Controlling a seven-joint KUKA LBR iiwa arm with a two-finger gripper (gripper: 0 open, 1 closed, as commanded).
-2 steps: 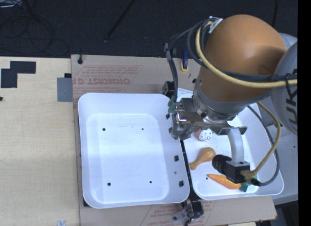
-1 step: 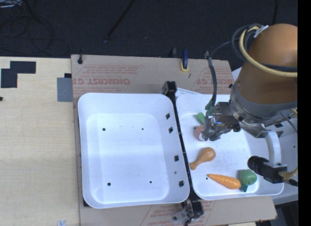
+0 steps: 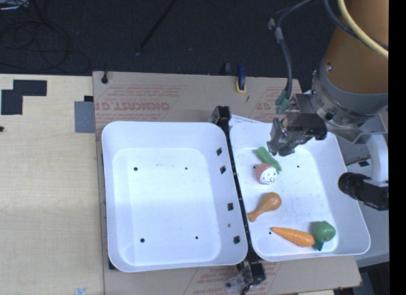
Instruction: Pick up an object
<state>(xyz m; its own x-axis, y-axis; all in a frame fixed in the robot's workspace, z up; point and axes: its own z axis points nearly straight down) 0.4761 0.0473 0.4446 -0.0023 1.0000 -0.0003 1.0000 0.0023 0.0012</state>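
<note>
claw (image 3: 280, 147) upper right of frame, above right white bin (image 3: 346, 160); spread or pressed, can't tell | target: red-white plastic radish w/ green leaf (image 3: 267, 172) just below-left of claw | tip: centre over body, not leaf, descend straight, avoid tan plastic drumstick (image 3: 265, 206) below

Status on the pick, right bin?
Gripper hovering over right bin's back edge, nothing seen between fingers. Nearest: red-and-white toy radish with green leaves, just below it. Tan toy drumstick and orange toy carrot lie apart, nearer front.
</note>
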